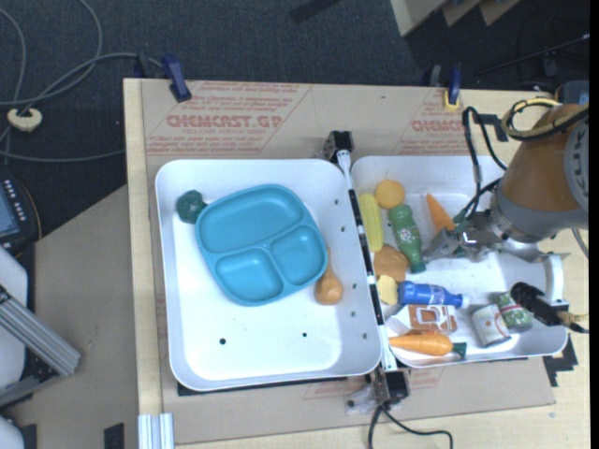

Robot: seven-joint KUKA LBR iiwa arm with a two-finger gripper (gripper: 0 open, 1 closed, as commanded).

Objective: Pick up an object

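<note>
gripper (447, 242): low in the right bin (552, 344), grip state unclear, nothing seen held
near row: carrot (423, 344), can (490, 324), blue bottle (429, 296), all resting
farther: green bottle (405, 230), corn (372, 221)
progress: no pick yet, judging by this

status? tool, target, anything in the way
Tool low in right bin, holding nothing visible. Nearest: green bottle, small carrot. Crowded: corn, blue bottle alongside.
</note>
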